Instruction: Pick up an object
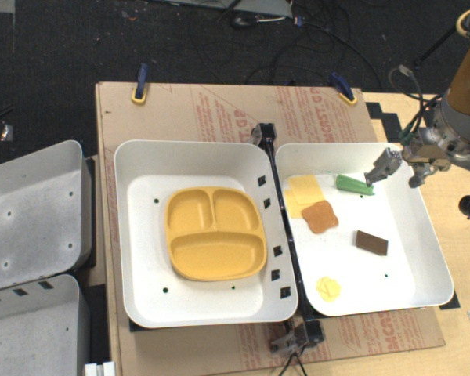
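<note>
At the far edge of the right bin (pixel 423 210), the gripper (pixel 399 171) is seen with fingers spread apart, nothing held between them. A green object (pixel 353 184) lies just beside its left finger (whether they touch cannot be told). A yellow tray (pixel 216 233) is placed in the left bin (pixel 141 210).
</note>
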{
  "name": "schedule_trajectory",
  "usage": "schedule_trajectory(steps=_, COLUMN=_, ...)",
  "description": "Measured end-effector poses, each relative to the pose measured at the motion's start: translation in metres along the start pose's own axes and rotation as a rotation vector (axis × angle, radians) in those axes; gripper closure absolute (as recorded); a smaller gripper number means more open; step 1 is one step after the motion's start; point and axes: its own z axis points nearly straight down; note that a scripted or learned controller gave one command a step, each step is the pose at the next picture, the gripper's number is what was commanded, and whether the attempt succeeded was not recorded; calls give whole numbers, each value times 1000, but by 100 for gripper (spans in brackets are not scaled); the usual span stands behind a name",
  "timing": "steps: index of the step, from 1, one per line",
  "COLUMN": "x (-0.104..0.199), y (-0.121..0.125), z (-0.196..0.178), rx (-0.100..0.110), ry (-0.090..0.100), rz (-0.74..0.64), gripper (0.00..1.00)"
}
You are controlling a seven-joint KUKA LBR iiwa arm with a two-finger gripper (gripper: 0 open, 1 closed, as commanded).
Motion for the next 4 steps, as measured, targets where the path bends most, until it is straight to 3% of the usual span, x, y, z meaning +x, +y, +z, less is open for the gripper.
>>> schedule_trajectory(steps=1, x=1, y=2, z=-6, rx=-10, ry=-2, rz=-3, gripper=0)
schedule_trajectory(steps=4, x=9, y=-3, z=137, rx=-6, ry=-1, rz=0, gripper=0)
